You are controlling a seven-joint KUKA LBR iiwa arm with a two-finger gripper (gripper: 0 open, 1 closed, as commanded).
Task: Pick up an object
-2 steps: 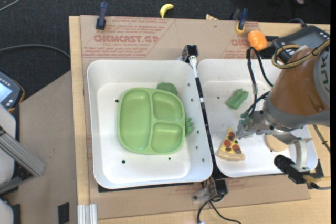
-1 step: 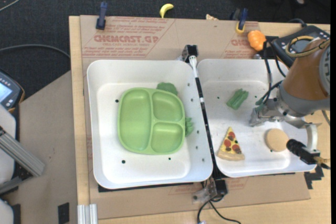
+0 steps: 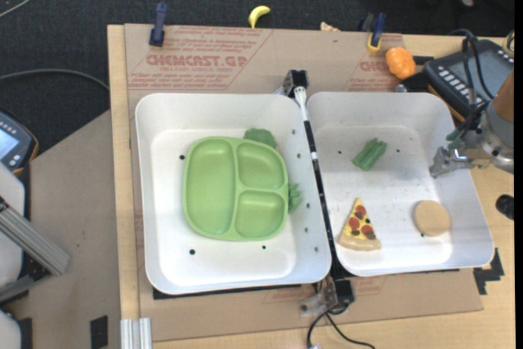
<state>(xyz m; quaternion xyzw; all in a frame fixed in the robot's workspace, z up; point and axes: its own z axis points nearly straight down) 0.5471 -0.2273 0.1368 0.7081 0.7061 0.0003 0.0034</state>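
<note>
The right bin holds a toy pizza slice near its front left, a tan round cookie-like piece near its front right, and a small green toy towards the back. My gripper hangs over the right bin's right side, above and behind the tan piece and to the right of the green toy. Nothing shows between its tips. The arm comes in from the right edge.
The left bin carries a green divided plate with green pieces poking out at its back and right. A ridge separates the bins. Behind them lie an orange toy, a yellow banana, blue clamps and a black device.
</note>
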